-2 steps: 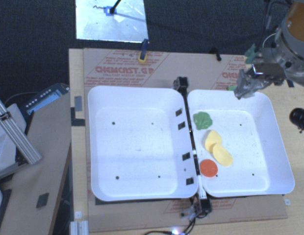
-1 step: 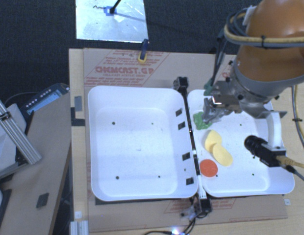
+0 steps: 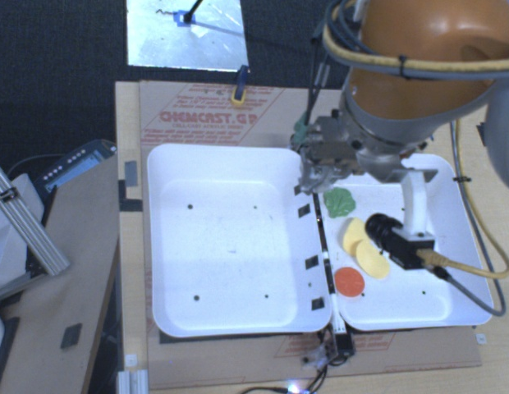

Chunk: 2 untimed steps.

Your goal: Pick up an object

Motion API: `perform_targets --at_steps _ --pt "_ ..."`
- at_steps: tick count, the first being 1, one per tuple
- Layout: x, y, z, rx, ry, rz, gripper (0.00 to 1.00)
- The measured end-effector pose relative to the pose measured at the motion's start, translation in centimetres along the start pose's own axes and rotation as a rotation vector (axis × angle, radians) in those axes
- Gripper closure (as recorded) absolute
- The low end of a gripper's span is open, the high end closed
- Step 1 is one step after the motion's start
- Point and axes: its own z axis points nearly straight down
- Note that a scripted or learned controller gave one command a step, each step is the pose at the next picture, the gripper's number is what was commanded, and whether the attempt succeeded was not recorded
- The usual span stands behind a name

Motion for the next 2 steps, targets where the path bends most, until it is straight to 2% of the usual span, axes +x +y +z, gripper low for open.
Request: perform_targets --at_steps 1,2 --pt "7.5 0.1 -6.8 -0.004 0.002 -0.001 1.0" --pt "10.5 0.0 3.8 0.01 -0.005 0.003 1.0"
